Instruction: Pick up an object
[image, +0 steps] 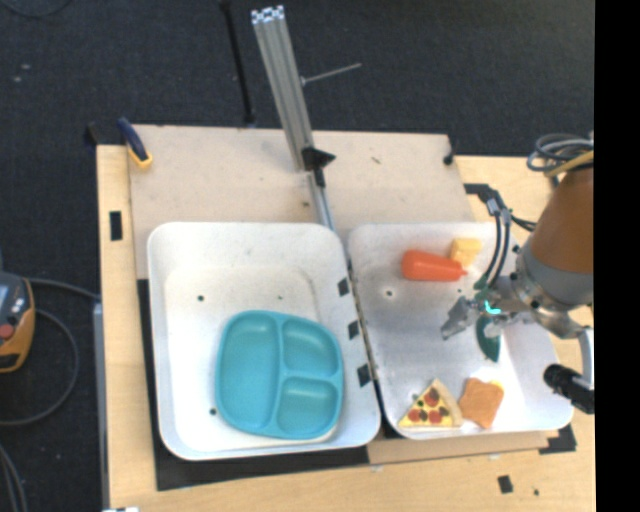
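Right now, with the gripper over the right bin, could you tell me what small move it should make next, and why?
Probably shift toward the orange carrot and descend. The gripper hangs over bare bin floor with nothing between its fingers, and the carrot lies apart from the pizza slice.

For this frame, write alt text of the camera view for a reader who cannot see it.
A grey arm's pincer hovers over the right bin, among a carrot, a cheese cube, a pizza slice and an orange block. The left bin holds a blue tray.
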